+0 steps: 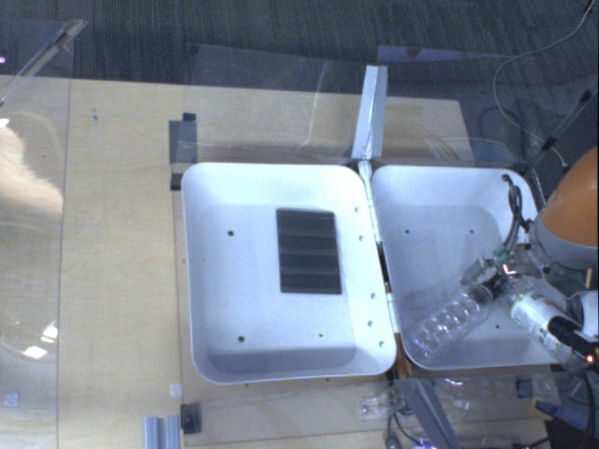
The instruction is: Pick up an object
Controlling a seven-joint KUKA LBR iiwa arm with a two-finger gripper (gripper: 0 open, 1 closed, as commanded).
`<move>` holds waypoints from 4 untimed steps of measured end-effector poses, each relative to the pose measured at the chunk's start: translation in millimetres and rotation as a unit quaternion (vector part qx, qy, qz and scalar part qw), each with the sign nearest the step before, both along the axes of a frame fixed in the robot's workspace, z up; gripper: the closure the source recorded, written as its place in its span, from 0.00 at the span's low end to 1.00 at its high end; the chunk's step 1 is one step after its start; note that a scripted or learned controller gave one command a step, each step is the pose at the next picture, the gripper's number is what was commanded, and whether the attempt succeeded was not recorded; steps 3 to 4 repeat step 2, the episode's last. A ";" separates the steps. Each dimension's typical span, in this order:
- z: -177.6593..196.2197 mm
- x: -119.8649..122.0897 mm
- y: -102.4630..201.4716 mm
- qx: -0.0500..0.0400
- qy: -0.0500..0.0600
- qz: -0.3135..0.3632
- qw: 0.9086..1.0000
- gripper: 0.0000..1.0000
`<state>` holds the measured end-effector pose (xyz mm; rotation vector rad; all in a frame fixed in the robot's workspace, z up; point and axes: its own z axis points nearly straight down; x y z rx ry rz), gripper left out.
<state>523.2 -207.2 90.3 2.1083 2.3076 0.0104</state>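
Observation:
A clear plastic bottle (447,322) lies on its side in the right bin (421,209), slanting from the bin's front left up to the right, with its dark cap end toward the arm. My gripper (498,271) hangs low over the right bin's right part, just beyond the bottle's cap end. It is close to the cap, and I cannot tell whether it touches it. A flat black ridged block (309,251) lies in the middle of the left bin (215,279).
The grey arm with its orange band (573,204) comes in over the right bin's right rim. A white cylindrical part of the arm (538,318) sits over the bin's front right corner. A metal bar (372,110) stands behind the gap between the bins. Cables (552,54) run at the far right.

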 end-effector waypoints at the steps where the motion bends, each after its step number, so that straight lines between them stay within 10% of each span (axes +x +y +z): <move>1: 12.6 3.8 0.3 -0.001 -0.005 0.001 1.000 1.00; 2: 98.4 18.1 55.0 0.003 0.004 -0.063 0.998 1.00; 4: 98.4 18.1 55.0 0.003 0.004 -0.063 0.998 1.00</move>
